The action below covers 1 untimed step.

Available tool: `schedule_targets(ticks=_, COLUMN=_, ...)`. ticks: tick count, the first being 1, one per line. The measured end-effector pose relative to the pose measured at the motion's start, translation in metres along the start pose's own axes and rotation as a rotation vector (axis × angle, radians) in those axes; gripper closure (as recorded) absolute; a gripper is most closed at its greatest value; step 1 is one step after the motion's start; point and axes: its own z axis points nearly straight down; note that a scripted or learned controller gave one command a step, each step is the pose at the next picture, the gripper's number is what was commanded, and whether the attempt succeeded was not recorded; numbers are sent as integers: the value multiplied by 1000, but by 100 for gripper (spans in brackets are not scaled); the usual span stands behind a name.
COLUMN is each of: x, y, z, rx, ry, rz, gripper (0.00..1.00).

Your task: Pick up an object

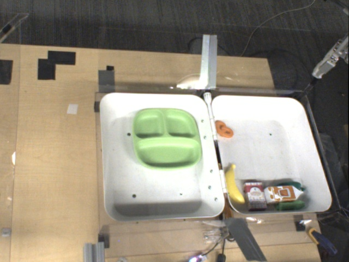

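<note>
- Whether the gripper point(330, 60) is spread or closed cannot be told: what appears to be it is a small pale shape at the frame's 2 o'clock edge, too small and blurred to read. Nothing can be made out in it.
- It hangs outside the right bin point(272, 146), off that bin's 1 o'clock corner, well apart from every object. That looks like a parked, out-of-the-way pose that leaves the camera a clear look down at both bins, so the pick is not yet begun.
- Candidates lie mostly in the right bin. A banana point(233, 184) lies along the wall at 7 o'clock, curved against the divider.
- Just beside it, along the 6 o'clock wall, a dark red packet point(254, 195), an orange-and-white carton point(281, 192) and a green item point(289, 204) sit packed together, touching or nearly so.
- A small orange piece point(223, 129) lies alone at the bin's 10 o'clock, close to the divider.
- The left bin point(109, 162) bears a green divided plate point(166, 137), lying flat near its centre, toward 12 o'clock.
- Judgement: crowding against walls makes the 6 o'clock cluster awkward, since a wall or neighbour may block one side of the grip. The orange piece has more room but is small and flat-looking; the plate's rim is the only graspable edge on it.
</note>
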Motion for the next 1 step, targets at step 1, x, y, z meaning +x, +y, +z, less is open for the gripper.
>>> schedule_targets(ticks=1, x=16, y=3, z=-62, rx=-1, ry=-2, rz=-91, gripper=100)
